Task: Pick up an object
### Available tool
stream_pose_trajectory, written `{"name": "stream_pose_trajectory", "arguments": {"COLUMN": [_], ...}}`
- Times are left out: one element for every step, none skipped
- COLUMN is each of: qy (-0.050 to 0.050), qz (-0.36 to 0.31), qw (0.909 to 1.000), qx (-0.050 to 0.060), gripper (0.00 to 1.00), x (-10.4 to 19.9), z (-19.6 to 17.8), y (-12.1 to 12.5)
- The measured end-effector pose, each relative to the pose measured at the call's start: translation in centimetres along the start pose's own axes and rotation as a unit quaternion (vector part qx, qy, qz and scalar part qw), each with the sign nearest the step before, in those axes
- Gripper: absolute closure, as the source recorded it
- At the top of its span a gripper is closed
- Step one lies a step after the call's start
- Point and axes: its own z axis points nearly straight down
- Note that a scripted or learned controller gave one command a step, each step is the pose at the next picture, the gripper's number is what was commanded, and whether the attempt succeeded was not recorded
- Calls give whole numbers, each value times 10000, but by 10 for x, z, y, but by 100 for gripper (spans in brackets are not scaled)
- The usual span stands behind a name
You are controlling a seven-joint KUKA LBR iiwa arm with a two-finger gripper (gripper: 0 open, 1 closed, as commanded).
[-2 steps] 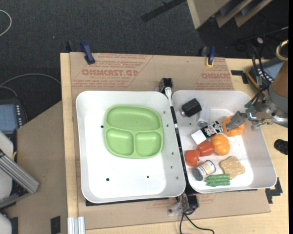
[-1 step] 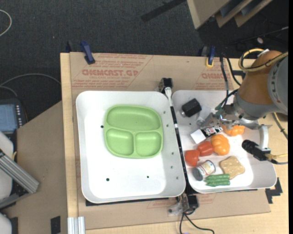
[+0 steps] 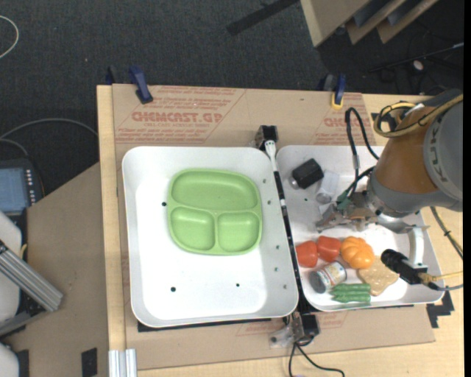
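Grey arm (claw lowered) over right bin.

arm cut by right edge | hides right bin far corner | fingers' state unclear

A dark grey carpeted floor surrounds the light wooden bench; a brown cardboard sheet with red printed lettering covers the bench top, held by a blue clamp at its far left edge and a blue-and-yellow clamp at its far right; pale wooden furniture stands at the upper right; a silver aluminium rail lies at the left; the light is even.
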Motion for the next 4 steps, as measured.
{"name": "stream_pose_trajectory", "arguments": {"qy": [27,27,12,19], "qz": [-14,-46,9,-10], "qw": [10000,10000,10000,10000], "qx": [8,24,11,-41], "gripper": [0,0,100,100], "x": [60,162,156,166], "z": [-101,-95,-106,-230], "y": [-72,-71,-70,-68]}}
